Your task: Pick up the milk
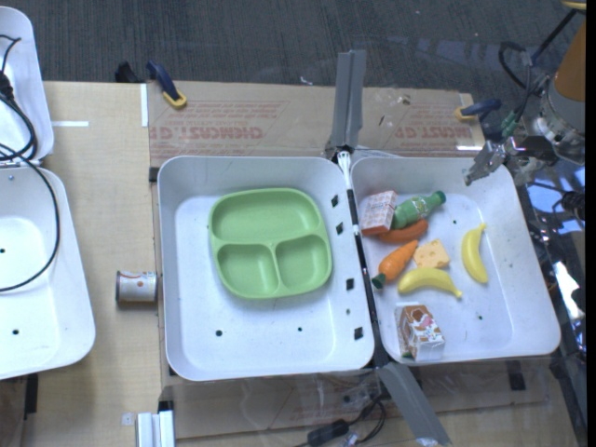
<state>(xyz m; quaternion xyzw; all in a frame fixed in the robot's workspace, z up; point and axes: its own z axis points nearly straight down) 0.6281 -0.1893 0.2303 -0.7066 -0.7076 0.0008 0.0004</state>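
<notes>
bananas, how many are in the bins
2, both in the right white bin: one yellow plastic banana lies near the bin's right side, the other yellow banana lies mid-bin beside the yellow cheese wedge. None seems hidden.

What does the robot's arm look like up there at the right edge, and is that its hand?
A small part shows. The arm appears as a rounded tan-orange section at the upper right corner, with dark cables looping beside it. Below it sits a grey and silver metal wrist block, and the gripper is a slim, pale metal piece pointing toward the right bin. No markings are legible.
</notes>
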